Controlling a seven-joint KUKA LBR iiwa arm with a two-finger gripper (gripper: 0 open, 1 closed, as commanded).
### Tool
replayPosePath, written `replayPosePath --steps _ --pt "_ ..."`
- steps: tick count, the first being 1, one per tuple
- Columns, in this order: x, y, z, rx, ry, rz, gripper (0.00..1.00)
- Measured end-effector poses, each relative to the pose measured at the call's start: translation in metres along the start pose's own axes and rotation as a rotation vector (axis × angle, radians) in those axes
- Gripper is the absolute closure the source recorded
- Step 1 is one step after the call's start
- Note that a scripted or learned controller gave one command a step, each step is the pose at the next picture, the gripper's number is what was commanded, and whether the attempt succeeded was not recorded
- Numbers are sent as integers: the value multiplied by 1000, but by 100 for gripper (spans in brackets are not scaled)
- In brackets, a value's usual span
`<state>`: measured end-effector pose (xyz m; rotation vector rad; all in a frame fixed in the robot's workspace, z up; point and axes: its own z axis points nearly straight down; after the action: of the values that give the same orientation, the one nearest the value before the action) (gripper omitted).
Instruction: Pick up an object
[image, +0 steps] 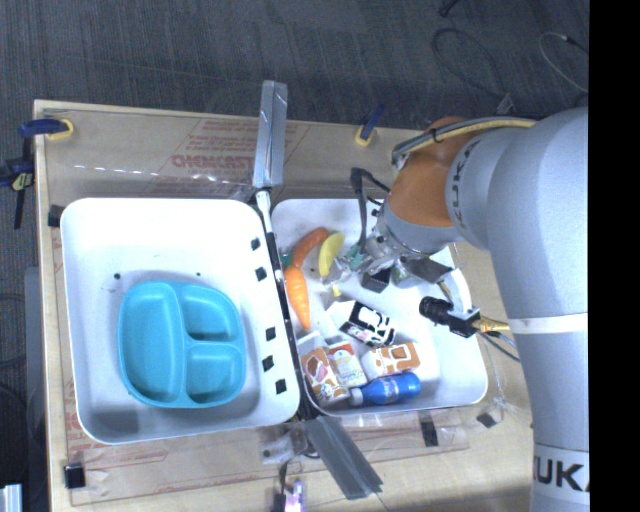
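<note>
At far left we see the left bin (80, 300), which holds a blue divided plate (183, 342) lying flat toward its near side. A grey metal divider bar (268, 135) runs between the two bins on the counter (150, 140).

Moving right, the right bin (470, 375) contains a cluster of objects. Against its left wall lies an orange carrot (298, 297), with a second orange piece (308, 244) angled above it and a yellow banana (330, 253) just beside that. Toward the near edge we find a printed snack packet (335, 368), a small carton (392, 356) and a blue bottle (388, 389) lying on its side. A black-and-white toy (366, 322) sits in the middle of the bin.

The jaws (372, 262) hang over the upper middle of the right bin, just right of the banana and above the black-and-white toy. We cannot tell from this view whether they are spread or pressed together, nor whether anything lies between them. The grey arm (530, 220), with its orange band (425, 190), enters from the right.
</note>
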<state>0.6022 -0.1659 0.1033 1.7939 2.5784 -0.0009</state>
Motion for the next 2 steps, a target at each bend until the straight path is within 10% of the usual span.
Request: replayPosePath --steps 1,2 --pt "0 0 0 0 0 -1 0" --pt "1 1 -10 0 -1 -6 100"
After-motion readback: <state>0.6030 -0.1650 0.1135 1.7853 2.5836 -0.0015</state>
